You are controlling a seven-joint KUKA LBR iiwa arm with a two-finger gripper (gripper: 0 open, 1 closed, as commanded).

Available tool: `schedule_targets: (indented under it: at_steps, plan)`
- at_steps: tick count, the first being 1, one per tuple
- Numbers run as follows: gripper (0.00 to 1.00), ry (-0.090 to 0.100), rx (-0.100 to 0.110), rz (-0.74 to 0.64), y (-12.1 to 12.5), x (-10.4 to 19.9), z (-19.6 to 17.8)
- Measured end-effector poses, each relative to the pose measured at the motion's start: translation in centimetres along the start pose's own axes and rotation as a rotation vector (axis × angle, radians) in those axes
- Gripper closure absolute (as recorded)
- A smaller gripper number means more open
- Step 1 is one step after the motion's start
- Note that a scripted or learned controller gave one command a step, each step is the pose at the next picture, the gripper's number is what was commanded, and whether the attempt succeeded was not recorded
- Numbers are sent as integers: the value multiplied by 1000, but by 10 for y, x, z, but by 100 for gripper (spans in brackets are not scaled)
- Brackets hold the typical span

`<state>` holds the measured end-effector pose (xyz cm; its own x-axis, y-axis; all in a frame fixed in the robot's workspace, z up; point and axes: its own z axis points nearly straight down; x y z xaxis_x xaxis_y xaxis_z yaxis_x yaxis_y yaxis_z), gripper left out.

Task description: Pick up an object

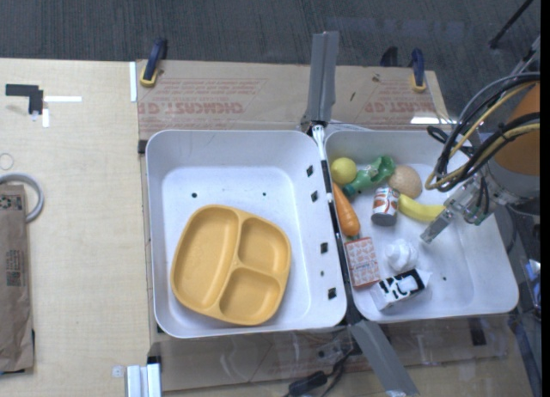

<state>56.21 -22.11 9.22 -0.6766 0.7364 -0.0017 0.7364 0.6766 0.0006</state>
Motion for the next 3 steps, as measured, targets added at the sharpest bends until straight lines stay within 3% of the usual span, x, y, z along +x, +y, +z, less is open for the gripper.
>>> schedule_targets:
  at_steps: [1,2,3]
  plan:
    - [100,-3,-2,1,0,-1,-10]
    - [100,-1,1,559,121,8,-27]
    - [100,1,4,659,97,116,-99]
